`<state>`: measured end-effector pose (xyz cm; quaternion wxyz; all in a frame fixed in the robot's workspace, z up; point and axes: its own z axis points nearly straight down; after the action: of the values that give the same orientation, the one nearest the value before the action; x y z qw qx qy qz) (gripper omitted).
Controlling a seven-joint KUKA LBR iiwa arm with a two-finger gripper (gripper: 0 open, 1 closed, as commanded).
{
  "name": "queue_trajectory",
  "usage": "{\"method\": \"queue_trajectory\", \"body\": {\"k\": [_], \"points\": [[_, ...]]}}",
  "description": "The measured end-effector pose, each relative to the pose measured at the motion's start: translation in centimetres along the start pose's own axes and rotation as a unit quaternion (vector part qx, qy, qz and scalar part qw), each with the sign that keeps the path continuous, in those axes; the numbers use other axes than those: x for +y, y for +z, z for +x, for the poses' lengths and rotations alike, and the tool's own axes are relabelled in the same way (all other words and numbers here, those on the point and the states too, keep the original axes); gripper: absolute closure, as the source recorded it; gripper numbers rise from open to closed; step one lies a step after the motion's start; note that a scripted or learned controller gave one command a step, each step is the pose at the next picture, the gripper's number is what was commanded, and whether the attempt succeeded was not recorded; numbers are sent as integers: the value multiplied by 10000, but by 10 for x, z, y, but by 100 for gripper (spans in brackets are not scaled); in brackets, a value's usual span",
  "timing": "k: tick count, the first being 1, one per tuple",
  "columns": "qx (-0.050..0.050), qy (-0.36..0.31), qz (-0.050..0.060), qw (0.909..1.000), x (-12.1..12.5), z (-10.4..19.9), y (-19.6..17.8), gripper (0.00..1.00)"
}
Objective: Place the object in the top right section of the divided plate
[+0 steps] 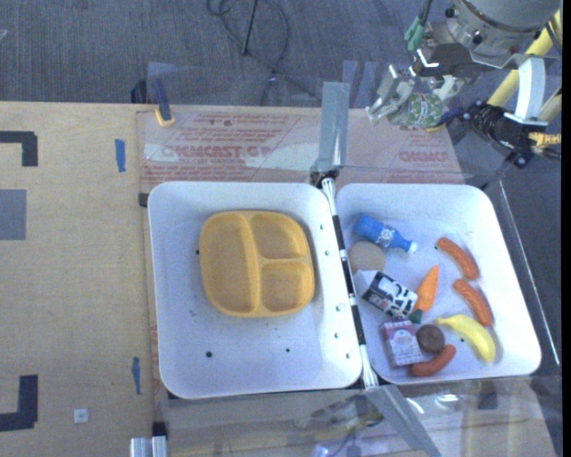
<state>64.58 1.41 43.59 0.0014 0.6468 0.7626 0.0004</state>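
The greenish patterned object (423, 109) was up in the air, well beyond the far rim of the right bin (500, 210), caught between the fingers of the gripper (410, 100), which was closed around it. Nowhere near the divided plate (257, 262) yet: that yellow plate lay flat in the left bin (178, 357), well apart from the gripper, all three of its sections bare. The arm (486, 22) came in over the right bin's far corner.

Down in the right bin, the rest of the items sat loose. A blue bottle (384, 234) lay near the plate's side of the bin, with a tan round piece (365, 258) just beside it. Farther from the plate were a black and white packet (390, 294), an orange carrot (428, 286), two orange sausages (458, 256), a banana (470, 335), a dark round piece (431, 337) and a red packet (402, 344). The counter (71, 268) was brown.
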Motion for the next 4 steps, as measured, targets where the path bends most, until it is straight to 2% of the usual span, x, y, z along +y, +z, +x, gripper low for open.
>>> {"method": "queue_trajectory", "body": {"k": [1,2,3,4], "points": [[3,-80,7,10000,-68,-33,104,100],[4,-80,6,10000,-68,-33,103,0],[0,-83,-13,10000,-67,-33,93,100],[11,-354,11,9994,-102,-1,233,100]]}}
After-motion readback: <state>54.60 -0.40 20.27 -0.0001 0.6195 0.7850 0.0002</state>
